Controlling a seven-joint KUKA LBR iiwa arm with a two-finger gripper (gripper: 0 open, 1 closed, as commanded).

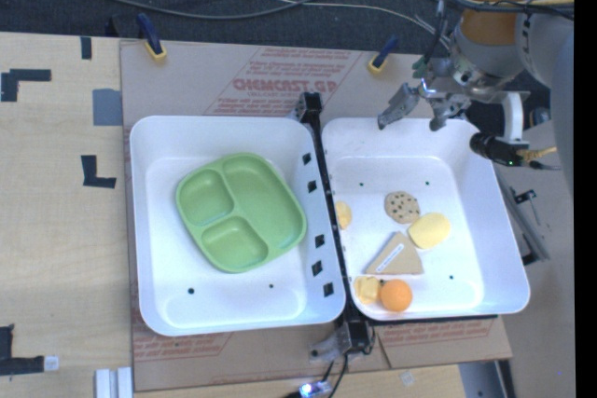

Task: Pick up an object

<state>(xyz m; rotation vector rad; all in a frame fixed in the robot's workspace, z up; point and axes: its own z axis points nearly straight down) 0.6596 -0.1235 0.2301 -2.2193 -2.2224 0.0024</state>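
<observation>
Here, the objects to pick lie below my gripper (pixel 418 110) in the right bin (pixel 466 149): a cookie (pixel 402 205), a yellow piece (pixel 429 230), a tan wedge (pixel 395 257) and an orange ball (pixel 396 295). My 2 fingers are spread, grasping nothing, over the bin's far rim. Farther left, a green divided plate (pixel 241 211) fills the left bin (pixel 159 144).

Green tray (pixel 241 212), brown-speckled tan cookie (pixel 402 206), orange ball (pixel 396 295), white bins (pixel 149 228).
</observation>
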